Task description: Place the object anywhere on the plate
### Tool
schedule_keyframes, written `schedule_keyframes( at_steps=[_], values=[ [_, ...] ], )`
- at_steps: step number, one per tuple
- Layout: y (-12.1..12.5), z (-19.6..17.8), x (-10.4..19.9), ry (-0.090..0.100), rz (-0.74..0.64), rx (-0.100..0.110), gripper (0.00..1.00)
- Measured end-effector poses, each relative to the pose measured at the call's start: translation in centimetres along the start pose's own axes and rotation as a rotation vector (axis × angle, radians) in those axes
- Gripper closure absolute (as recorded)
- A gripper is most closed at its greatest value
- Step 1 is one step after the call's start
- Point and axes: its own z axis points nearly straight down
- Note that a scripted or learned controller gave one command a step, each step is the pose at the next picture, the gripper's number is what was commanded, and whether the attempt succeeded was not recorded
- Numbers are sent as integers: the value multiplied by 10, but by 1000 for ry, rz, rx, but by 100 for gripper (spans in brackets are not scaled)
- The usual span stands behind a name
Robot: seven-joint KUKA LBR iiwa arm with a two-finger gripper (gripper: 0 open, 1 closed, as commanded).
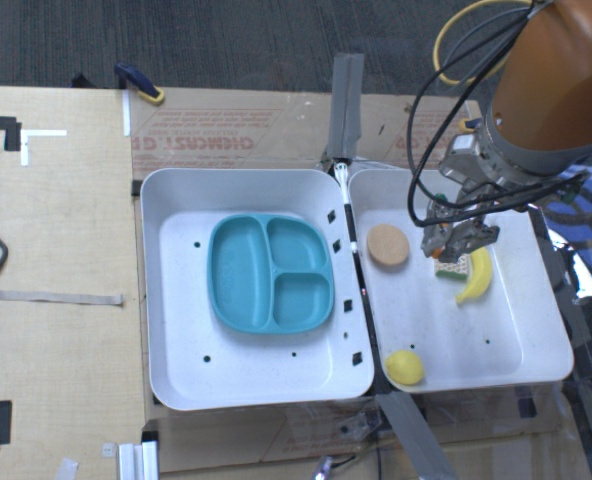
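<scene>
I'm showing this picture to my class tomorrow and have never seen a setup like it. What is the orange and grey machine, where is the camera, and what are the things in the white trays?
The machine is a grey robot arm with an orange band, reaching in from the right. At its tip is a two-finger gripper, its "hand". One fixed camera looks down at a slant on two shallow white bins.

The left bin holds a teal plastic plate with three compartments. The right bin holds a round tan disc like a biscuit, a yellow toy banana and a small yellow lemon-like fruit.

The gripper hangs just beside the banana's upper end. Whether it grips anything is too hard to see. The job is to put an object on the plate.
</scene>
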Motion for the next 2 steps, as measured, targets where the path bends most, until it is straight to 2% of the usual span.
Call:
schedule_keyframes(
  at_steps=[1, 2],
  values=[
    [25, 107, -84, 0, -218, -2, 100],
    [25, 107, -84, 0, -218, -2, 0]
  ],
)
